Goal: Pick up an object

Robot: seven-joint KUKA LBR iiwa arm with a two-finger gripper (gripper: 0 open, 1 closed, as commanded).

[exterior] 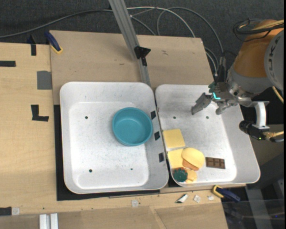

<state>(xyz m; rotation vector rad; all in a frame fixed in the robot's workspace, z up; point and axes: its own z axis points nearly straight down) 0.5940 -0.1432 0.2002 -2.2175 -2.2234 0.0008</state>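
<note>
Claw (210, 107) spread above right bin (240, 142)

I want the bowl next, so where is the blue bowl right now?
The blue bowl sits in the left bin, toward its right side, near the divide from the right bin.

One fixed camera looks down at a slant from above the tabletop (100, 56), far enough back to take in both white bins: the left bin (76, 128), the right bin (229, 142). The arm (255, 61) enters from the right.
</note>
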